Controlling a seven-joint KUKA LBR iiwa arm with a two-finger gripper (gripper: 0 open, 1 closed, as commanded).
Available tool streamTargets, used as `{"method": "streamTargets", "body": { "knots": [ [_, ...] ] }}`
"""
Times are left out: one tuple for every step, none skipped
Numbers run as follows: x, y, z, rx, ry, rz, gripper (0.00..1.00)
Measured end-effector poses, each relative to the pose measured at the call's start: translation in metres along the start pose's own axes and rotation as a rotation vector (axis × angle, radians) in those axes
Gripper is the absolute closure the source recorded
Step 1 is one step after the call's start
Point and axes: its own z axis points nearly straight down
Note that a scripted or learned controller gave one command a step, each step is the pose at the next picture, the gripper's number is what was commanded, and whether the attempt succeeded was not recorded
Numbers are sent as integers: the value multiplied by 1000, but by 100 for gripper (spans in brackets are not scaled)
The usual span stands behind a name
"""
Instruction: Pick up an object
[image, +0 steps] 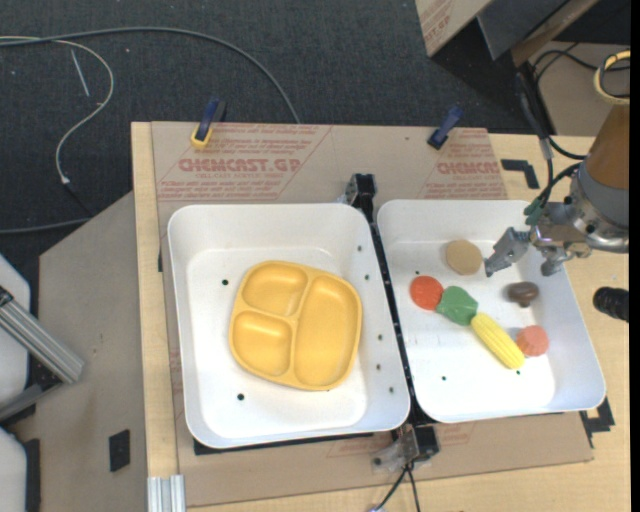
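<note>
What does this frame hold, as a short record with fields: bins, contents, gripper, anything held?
left bin: yellow plate with three compartments
right bin: tan ball, red ball, green piece, corn, brown piece, pink piece
gripper: open, over the right bin's far side, between the tan ball and the brown piece
held: nothing between the fingers
contact: corn touches the green piece

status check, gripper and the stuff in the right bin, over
Gripper open, nothing held, above right bin. Nearest: tan piece, brown piece. Corn, green piece untouched. Nothing in the way.
</note>
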Motion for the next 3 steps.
{"method": "streamTargets", "body": {
  "knots": [
    [0,2,-7,-13,-2,-3,0],
    [-3,4,55,-6,-1,-2,0],
    [-4,9,117,-6,0,-3,0]
  ]
}}
